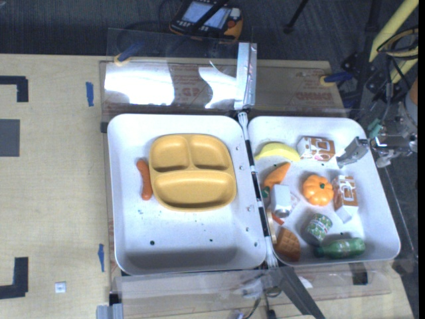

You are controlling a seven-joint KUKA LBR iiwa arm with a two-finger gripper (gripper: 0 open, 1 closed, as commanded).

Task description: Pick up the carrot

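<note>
— Carrot [277, 173] position?
— Lying in right bin [390, 226], just left of pumpkin [317, 189] and slightly above it, tilted, apart from it.
— Gripper [352, 150]?
— Hanging above and right of pumpkin, well apart from carrot, beside carton [315, 148] above pumpkin. Opening and hold: cannot tell from this angle.

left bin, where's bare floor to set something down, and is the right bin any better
In the left bin, bare floor runs below the yellow plate to the near wall, and in a thinner strip above it. The hot dog lies along the plate's left side. The right bin is crowded; only its far-right edge is bare.
</note>
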